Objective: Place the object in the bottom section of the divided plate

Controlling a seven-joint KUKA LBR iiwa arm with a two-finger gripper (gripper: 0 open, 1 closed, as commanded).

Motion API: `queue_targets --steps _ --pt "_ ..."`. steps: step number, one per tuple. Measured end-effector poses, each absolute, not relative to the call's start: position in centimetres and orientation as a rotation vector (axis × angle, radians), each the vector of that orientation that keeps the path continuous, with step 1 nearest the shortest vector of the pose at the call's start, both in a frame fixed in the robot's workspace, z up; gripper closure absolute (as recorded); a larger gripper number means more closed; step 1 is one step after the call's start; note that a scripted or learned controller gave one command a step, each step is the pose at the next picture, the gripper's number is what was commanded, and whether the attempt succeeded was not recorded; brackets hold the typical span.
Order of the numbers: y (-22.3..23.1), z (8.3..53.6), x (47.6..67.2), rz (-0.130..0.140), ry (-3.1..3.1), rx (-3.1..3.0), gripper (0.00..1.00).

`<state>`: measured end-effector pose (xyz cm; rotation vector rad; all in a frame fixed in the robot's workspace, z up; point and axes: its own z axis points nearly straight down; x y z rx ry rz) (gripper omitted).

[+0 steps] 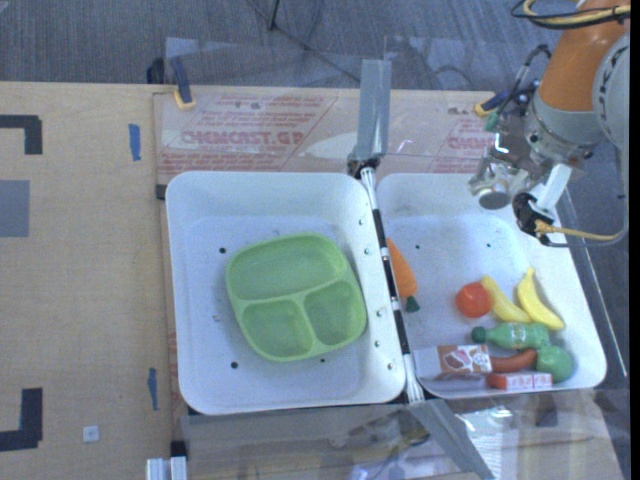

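Two white bins sit side by side on the bench. The arm (585, 63) comes in at two o'clock, its orange band above the wrist, and the gripper (505, 183) hangs over the far right corner of the right bin (450, 233). Whether it is apart or together cannot be told from this angle, and nothing can be made out in it.

The left bin (200, 218) holds one thing, a green divided plate (295, 296), lying flat near the bin's middle. Its large section faces eleven o'clock; two smaller sections lie along the edge toward five o'clock. All three look bare.

The right bin holds the toy food, most of it gathered toward five o'clock. An orange carrot (402, 271) lies against the bin's left wall at nine o'clock, well apart from the rest. A red tomato (473, 300) sits near the bin's middle, and a yellow pepper-like piece (503, 303) touches it on the three o'clock side. A banana (537, 303) lies just beside that, further toward three o'clock. Below them a green bottle (515, 336) lies on its side. At six o'clock, against the near wall, is a flat printed packet (462, 360), with a red sausage-like piece (512, 361) beside it and a round green piece (555, 363) at the far corner.
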<state>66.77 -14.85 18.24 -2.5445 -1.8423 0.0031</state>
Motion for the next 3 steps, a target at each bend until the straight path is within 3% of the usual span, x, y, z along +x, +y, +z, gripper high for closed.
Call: queue_targets --steps 1,2,3 --pt "-9.3 20.1 63.4 0.0 -2.285 -2.155 1.0" --pt "-9.3 22.4 66.8 -0.004 -2.423 -2.009 1.0" --pt "1.4 20.1 64.0 0.002 -2.092 -2.34 1.0"
